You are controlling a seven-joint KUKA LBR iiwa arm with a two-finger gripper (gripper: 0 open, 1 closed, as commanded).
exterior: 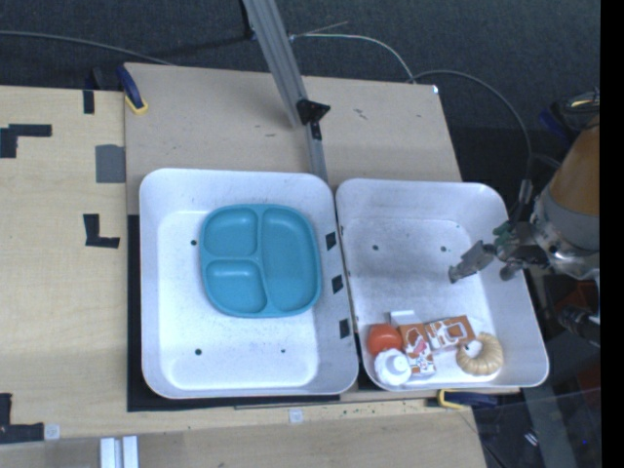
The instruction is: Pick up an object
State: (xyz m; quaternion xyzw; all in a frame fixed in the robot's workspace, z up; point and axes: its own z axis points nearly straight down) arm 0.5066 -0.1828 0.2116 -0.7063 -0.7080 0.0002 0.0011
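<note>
The gripper (485, 259) hangs over the right bin (409, 213) near its 3 o'clock rim, fingers seemingly spread and pinching nothing, though blur makes that uncertain. The pickable objects crowd the bin's 6 o'clock edge: one orange-and-white box (437, 340), one red-and-white item (387, 353), one tan ring-shaped pastry (481, 354). A clean grab likely means descending squarely over the ring, which sits clearest of its neighbours. One blue divided plate (260, 259) lies in the left bin (166, 291); two bins total.
</note>
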